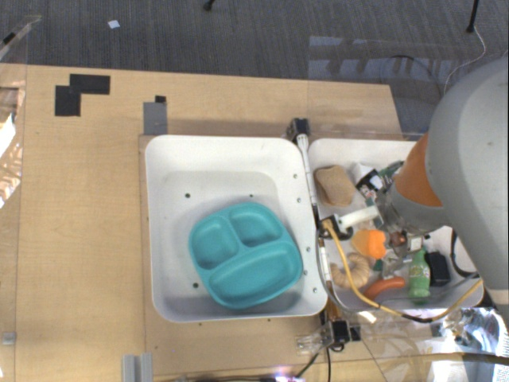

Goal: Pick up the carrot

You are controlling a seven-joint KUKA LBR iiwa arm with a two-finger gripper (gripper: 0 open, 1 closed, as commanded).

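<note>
One carrot; one teal plate; two white bins

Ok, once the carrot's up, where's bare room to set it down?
Free: the left bin's white floor behind and left of the teal divided plate; also the bare bench left of it. Crowded: the right bin, with the carrot, green bottle, orange and arm packed together.

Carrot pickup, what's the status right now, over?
Gripper low in the right bin, grip unclear. Carrot lying near the bin's front edge, not held. Green bottle and orange ball crowd beside it.
</note>
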